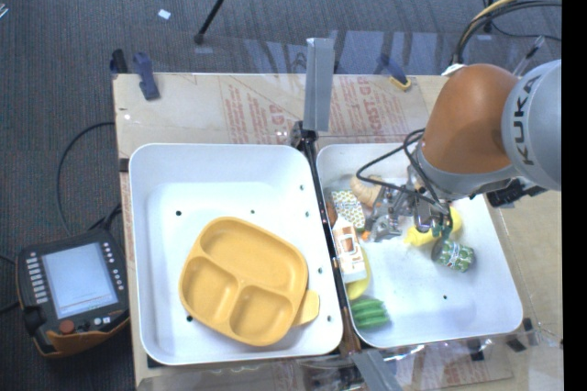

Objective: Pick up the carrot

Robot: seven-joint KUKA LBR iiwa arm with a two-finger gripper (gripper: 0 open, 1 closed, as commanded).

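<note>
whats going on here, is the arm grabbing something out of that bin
A grey KUKA arm with an orange band reaches in from the right, its gripper low over the right bin. That bin holds a clutter of small items: a yellow piece, a green and white item, a small carton and a green vegetable near the front. No carrot can be picked out with certainty, and nothing is clearly held. The left bin holds a yellow divided tray.

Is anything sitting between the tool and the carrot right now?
Nothing visible. The tool hangs over the right bin; the tapered orange piece I take for the carrot lies just beyond it toward the left bin, with bare floor between.
</note>
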